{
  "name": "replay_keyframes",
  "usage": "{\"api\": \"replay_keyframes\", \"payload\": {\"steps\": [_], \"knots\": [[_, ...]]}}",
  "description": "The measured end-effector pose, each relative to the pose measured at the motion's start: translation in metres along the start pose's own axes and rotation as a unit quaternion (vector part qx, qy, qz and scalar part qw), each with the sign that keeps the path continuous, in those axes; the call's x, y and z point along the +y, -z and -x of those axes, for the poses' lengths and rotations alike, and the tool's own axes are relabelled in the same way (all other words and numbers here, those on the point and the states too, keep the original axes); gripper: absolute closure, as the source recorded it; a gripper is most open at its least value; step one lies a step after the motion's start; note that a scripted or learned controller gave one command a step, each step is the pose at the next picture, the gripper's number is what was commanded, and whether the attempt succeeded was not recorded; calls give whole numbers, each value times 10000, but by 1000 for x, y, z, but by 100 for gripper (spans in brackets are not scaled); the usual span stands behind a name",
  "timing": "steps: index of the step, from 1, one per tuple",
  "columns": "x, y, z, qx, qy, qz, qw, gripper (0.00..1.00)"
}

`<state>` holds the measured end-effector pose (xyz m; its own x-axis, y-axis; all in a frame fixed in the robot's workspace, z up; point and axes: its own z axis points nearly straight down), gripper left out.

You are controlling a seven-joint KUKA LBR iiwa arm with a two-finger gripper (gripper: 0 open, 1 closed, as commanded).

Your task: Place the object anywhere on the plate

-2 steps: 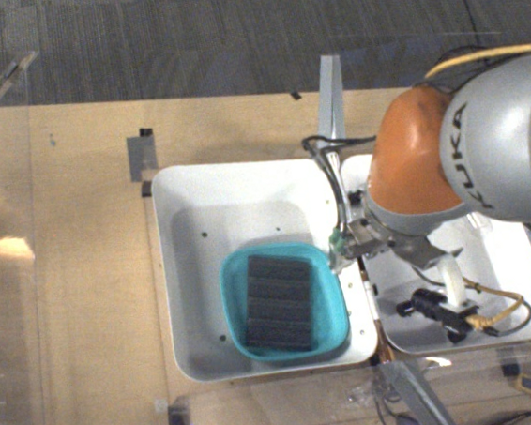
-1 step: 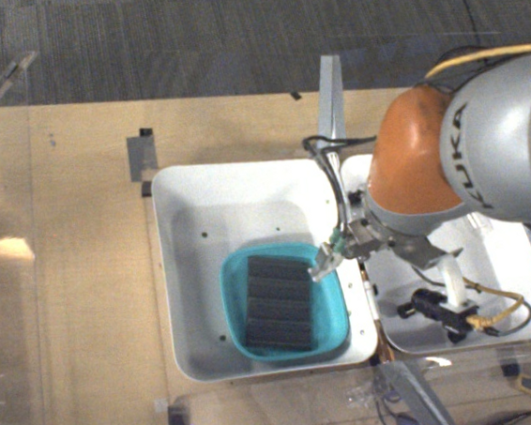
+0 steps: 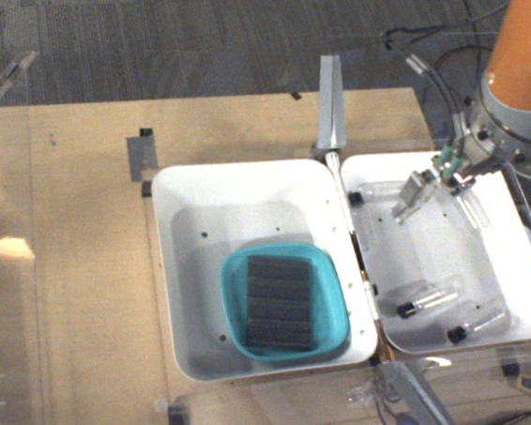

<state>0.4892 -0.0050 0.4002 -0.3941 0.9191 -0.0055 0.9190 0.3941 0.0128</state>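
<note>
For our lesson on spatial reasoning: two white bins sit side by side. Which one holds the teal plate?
The left bin holds the teal plate, with a dark ridged block on it. The right bin holds small clear tubes instead.

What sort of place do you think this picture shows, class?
Probably a robotics lab test bench: a grey and orange robot arm reaches over two shallow white plastic bins, fixed on a wooden bench, cables trailing behind.

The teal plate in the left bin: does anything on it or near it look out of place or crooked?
Nothing looks spilled or broken. The dark ribbed block lies flat on the teal plate, turned slightly off the plate's edges. The plate sits toward the near right corner of the left bin, not centred. The gripper hangs over the right bin.
</note>
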Motion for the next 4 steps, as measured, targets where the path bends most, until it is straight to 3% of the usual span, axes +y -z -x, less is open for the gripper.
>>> {"api": "replay_keyframes", "payload": {"steps": [1, 2, 3, 4], "knots": [[3, 12, 0, -27, 39, 49, 10000, 100], [17, -208, -51, 30, 881, -43, 9961, 100], [17, -208, -51, 28, 881, -40, 9961, 0], [20, -197, -51, 19, 887, -7, 9961, 100]]}}
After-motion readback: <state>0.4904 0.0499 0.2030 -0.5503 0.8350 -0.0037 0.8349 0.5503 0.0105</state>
